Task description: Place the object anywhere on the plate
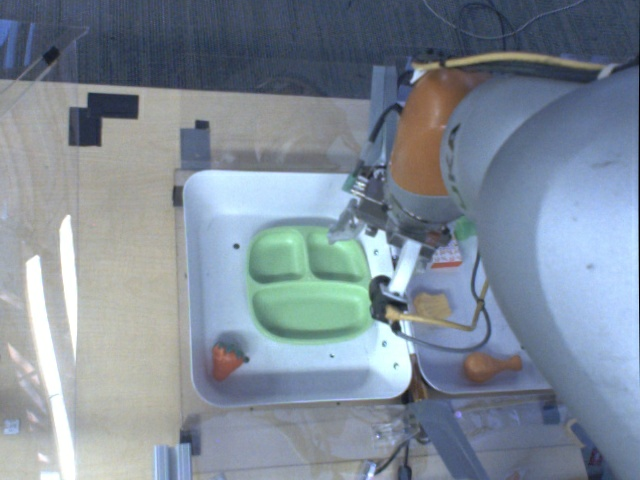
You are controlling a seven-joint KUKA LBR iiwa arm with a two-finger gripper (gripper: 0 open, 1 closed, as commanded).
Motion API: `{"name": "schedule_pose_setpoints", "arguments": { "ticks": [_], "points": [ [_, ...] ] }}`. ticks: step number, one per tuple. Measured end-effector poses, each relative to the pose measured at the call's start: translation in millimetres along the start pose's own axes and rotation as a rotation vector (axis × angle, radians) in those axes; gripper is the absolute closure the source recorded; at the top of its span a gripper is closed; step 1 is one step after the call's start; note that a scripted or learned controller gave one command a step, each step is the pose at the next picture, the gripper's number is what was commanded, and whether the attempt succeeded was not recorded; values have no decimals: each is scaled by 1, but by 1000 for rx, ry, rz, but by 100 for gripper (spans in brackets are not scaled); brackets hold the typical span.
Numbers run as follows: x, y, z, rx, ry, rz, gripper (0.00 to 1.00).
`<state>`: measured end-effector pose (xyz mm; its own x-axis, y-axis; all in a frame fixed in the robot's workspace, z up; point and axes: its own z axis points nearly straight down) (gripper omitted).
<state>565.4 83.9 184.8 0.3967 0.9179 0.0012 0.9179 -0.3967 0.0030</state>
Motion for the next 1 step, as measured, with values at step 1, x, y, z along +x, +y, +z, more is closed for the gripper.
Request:
{"name": "schedule_pose_setpoints", "arguments": {
  "ticks": [1],
  "points": [
    [-85,49,0,0,-1,-441,0]
  ]
}}
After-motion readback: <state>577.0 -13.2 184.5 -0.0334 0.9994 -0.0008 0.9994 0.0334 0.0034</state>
